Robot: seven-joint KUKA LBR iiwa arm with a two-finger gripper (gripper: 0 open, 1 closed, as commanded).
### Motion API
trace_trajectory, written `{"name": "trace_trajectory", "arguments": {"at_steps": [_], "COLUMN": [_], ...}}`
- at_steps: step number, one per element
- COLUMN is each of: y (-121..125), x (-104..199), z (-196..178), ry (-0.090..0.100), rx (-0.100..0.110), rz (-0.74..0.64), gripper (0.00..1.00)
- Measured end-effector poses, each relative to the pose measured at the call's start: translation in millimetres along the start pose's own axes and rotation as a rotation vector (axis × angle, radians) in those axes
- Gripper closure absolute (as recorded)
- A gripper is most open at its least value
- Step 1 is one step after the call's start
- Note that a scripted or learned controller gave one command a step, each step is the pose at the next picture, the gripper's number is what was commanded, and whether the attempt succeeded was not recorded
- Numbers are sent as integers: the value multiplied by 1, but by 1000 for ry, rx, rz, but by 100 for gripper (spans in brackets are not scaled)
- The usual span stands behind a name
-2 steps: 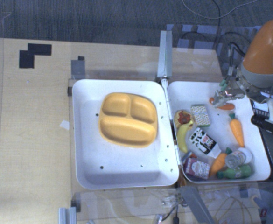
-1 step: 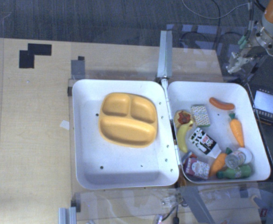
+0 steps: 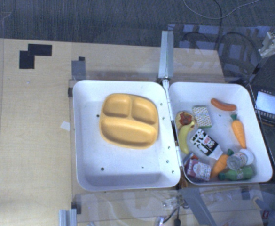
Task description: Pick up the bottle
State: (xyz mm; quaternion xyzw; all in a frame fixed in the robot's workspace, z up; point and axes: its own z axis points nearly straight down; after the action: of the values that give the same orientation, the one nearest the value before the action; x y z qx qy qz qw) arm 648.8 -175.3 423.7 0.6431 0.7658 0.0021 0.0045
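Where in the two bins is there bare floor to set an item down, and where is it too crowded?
Free: the left bin all round the yellow divided plate, widest along its front wall; in the right bin, the back strip behind the sausage. Crowded: the right bin's front, where banana, black-and-white carton, carrots and green bottle sit packed.

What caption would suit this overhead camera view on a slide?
Yellow divided tray in the left bin; green bottle, carrots, banana and other toy groceries crowd the right bin.
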Motion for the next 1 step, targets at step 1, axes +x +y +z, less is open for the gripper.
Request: {"name": "trace_trajectory", "arguments": {"at_steps": [1], "y": [21], "x": [-1], "z": [-14], "ry": [1], "rx": [1], "rz": [167], "gripper": [100]}}
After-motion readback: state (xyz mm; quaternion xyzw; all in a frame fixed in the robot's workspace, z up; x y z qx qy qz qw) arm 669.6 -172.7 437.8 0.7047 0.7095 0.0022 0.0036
